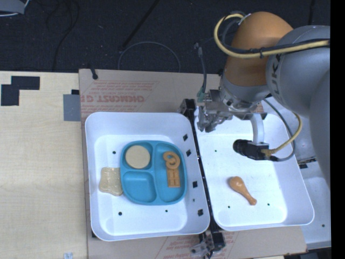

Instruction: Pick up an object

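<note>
A tan toy drumstick lies in the right bin, toward its front. In the left bin stands a blue compartment tray. The tray holds a round tan disc and a brown key-shaped piece. A pale beige piece rests against the tray's left side. My gripper hangs over the back left corner of the right bin, close to the wall between the bins. It is well away from the drumstick, and nothing shows in it.
A black connector on a cable hangs from the arm over the middle of the right bin. The arm's grey and orange body covers the bin's back right. Cardboard lies under both bins.
</note>
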